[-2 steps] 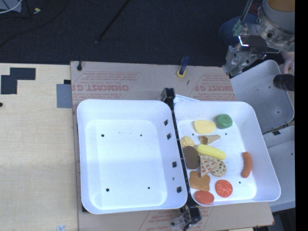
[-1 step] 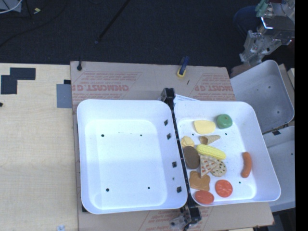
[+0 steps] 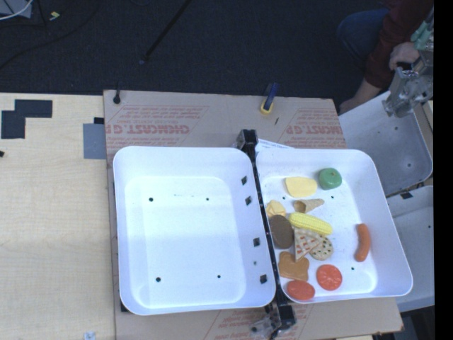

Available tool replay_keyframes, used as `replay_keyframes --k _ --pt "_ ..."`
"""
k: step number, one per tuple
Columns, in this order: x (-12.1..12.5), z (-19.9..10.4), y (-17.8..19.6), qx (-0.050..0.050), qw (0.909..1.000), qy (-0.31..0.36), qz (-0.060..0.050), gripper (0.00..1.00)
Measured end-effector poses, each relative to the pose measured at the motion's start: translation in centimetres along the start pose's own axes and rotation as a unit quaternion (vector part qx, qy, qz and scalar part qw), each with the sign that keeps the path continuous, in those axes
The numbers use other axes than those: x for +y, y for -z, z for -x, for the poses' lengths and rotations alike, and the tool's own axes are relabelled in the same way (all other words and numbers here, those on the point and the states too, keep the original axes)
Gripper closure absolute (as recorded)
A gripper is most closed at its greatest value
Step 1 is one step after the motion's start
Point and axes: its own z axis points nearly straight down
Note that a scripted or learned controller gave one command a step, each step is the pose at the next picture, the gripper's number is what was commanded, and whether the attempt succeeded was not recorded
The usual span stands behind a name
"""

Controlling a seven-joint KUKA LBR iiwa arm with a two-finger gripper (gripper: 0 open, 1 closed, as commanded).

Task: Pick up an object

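Note:
The right white bin (image 3: 386, 211) holds several toy foods. Among them are a green round piece (image 3: 329, 178), a yellow slab (image 3: 301, 186), a corn cob (image 3: 310, 223), a brown oval (image 3: 281, 231), an orange sausage (image 3: 362, 241), a speckled cookie (image 3: 322, 248), a tan toast shape (image 3: 293, 267) and two red discs (image 3: 328, 278). A grey metal part of the arm with the gripper (image 3: 405, 96) sits at the upper right edge, beyond the right bin's far corner and away from all the food.
The left white bin (image 3: 131, 225) stands beside the right one, with a black clip strip (image 3: 256, 218) between them. Both rest on brown cardboard (image 3: 177, 122). A grey plate (image 3: 396, 147) lies right of the bins. A person (image 3: 393, 41) sits at the back right.

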Motion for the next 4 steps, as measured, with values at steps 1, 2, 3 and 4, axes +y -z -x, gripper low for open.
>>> replay_keyframes --k 1,2,3,4 --pt "-4.1 -9.9 0.0 0.001 1.0000 0.006 0.000 1.00" --pt "-7.7 -20.4 0.0 0.000 1.0000 0.007 0.000 1.00" --pt "-7.5 -13.5 0.0 -0.001 1.0000 -0.001 0.000 1.00" --pt "-6.9 -5.5 0.0 -0.001 1.0000 -0.002 0.001 1.00"
